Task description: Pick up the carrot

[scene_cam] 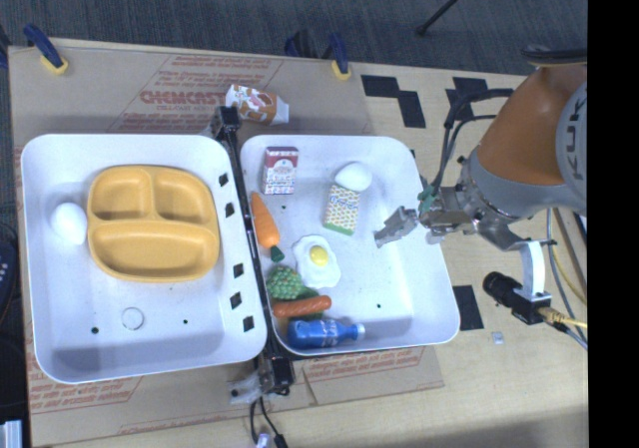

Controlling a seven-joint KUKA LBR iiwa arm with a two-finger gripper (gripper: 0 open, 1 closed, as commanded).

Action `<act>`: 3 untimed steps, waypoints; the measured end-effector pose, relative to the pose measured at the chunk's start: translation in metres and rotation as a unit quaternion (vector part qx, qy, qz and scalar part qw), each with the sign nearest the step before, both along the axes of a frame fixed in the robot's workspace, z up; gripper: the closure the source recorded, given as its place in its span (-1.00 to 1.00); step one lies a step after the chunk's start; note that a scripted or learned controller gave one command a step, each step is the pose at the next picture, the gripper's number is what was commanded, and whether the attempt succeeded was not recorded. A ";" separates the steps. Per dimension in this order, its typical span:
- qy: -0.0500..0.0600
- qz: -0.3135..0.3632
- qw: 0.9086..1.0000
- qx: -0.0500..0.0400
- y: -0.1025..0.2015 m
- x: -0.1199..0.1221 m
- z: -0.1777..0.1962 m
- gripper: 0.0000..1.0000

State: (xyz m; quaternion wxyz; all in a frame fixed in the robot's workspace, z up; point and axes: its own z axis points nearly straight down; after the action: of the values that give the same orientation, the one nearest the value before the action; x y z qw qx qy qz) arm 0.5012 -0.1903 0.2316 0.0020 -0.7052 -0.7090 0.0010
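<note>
Gripper [397, 225] hangs over the right bin's [399, 286] right side, holding nothing; whether it is open or closed cannot be told from this view. It sits well apart from the carrot [265, 223].

Left bin [60, 336] holds a yellow tray [153, 221] with three compartments, and a white egg [68, 224] just beside the tray's left edge.

In the right bin, the carrot lies against the left wall, greens [277, 252] pointing toward the near side. A blue bottle [321, 333] lies along the near wall, a sausage [301, 305] just behind it. A red and white carton [281, 170] stands near the far wall. A patterned box [341, 209] is mid-bin, with a white ball [351, 177] touching its far end. A fried egg [318, 259] lies by a green bunch [284, 282].

A small carton [256, 104] lies on the bench behind the bins.
</note>
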 end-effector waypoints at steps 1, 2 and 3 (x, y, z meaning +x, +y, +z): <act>0.001 -0.085 0.996 0.000 0.076 -0.026 -0.112 -1.00; -0.008 -0.159 0.987 -0.005 0.090 -0.022 -0.136 -1.00; 0.001 -0.334 0.943 -0.001 0.090 -0.026 -0.140 -1.00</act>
State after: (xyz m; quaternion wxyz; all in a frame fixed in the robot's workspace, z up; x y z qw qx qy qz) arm 0.4756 -0.1000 0.0912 0.0019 -0.9015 -0.4327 0.0013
